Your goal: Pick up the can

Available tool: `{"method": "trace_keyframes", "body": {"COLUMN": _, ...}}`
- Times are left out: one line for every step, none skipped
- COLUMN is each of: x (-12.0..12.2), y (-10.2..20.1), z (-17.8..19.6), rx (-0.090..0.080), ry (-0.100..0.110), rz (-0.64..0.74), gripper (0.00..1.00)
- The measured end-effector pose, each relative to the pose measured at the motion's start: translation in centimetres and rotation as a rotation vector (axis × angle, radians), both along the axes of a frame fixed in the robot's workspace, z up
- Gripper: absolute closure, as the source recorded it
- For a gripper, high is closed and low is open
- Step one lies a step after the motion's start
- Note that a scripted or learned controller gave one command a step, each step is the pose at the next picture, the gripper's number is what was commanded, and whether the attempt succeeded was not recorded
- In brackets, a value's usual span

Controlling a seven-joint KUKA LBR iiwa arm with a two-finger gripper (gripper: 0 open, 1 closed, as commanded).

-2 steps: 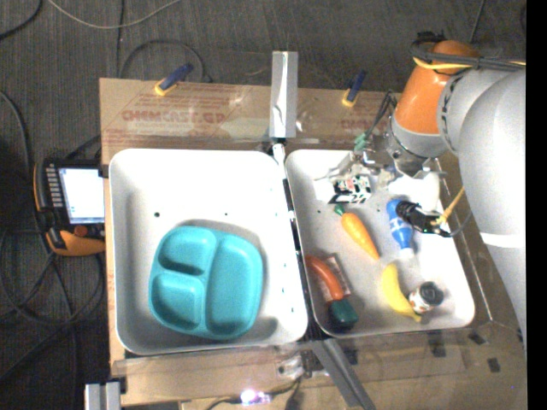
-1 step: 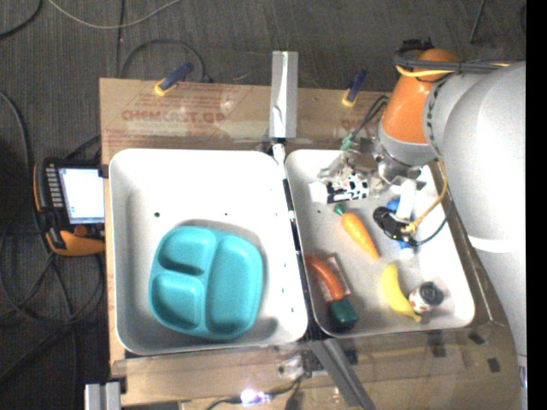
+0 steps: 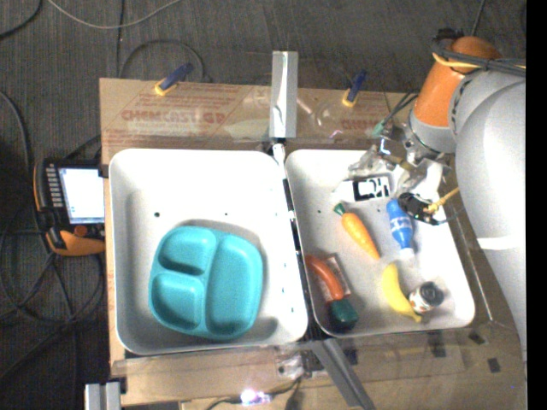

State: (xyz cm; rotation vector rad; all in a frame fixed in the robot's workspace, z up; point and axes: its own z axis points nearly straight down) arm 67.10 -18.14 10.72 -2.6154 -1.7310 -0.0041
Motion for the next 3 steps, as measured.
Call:
{"method": "trace_keyframes", "body": {"x": -0.1, "y": -0.2, "z": 0.7, "rx": -0.012, "ry": 0.000, "rz": 0.000, "gripper": 1.00}}
{"method": "trace_keyframes", "body": {"x": -11.4, "y": 4.9, "z": 5.2, "rx": -0.006, "ry": 0.003, "rz": -0.030, "gripper": 1.00}}
{"method": "trace_keyframes", "body": {"x": -11.4, "y": 4.9, "z": 5.2, "rx": -0.005, "ry": 0.004, "rz": -0.030, "gripper": 0.00}}
